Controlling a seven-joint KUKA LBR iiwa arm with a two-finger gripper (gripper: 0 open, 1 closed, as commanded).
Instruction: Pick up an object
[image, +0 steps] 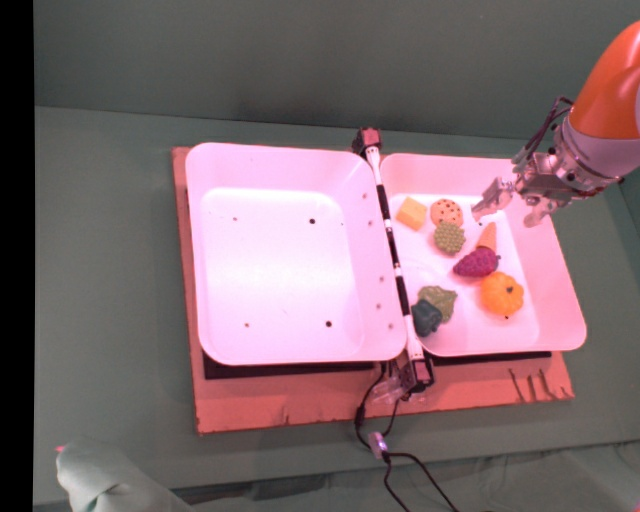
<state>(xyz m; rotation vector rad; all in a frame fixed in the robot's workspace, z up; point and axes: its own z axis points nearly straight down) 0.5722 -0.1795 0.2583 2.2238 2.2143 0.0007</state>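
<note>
The right bin (560, 300) holds several toy foods: a yellow block (411, 212), a brown cookie (446, 211), a green bumpy round piece (449, 237), an orange cone (488, 235), purple grapes (477, 263), an orange pumpkin (502, 293), a green leafy piece (438, 297) and a dark teal piece (426, 318). My gripper (512, 206) hangs above the far right part of this bin, just beyond the cone. Its fingers are spread open with nothing between them.
The left bin (215, 260) lies beside the right one, split from it by a thin black-and-white bar (392, 250). Both rest on a brown board (300, 405). A cable (385, 455) trails off the board's front edge.
</note>
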